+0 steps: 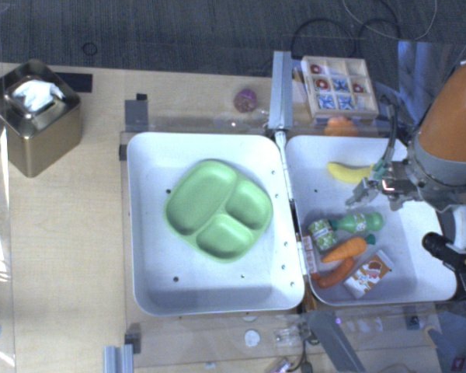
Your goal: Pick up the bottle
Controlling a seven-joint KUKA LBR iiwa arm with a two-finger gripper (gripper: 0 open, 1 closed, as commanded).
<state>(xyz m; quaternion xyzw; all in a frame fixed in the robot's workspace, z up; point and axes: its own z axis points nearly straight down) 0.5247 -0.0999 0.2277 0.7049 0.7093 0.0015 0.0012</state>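
Bottle: a small green bottle (356, 224) lies on its side in the right bin (419, 286), near the middle, its labelled end toward the divider and just above the carrot (344, 249).
How it should handle: I'd judge it light, stiff plastic, round and smooth, so it is likely to roll or slip if pinched off-centre.
Where to grip: across the middle of the body, fingers either side of its width; the end by the carrot looks crowded.
Gripper: the gripper (367, 190) hangs over the right bin, up and a little right of the bottle, fingers splayed apart with nothing between them.
Right bin contents: a banana (349, 172) near the back, the bottle, the carrot, a reddish sausage-like piece (334, 273) below it, and a small carton (369, 273) toward the front.
Left bin: the left bin (151, 278) holds a green three-compartment plate (217, 208), with nothing in its compartments.
Outside the bins: a brass-coloured box (35, 127) with white tissue, far left.
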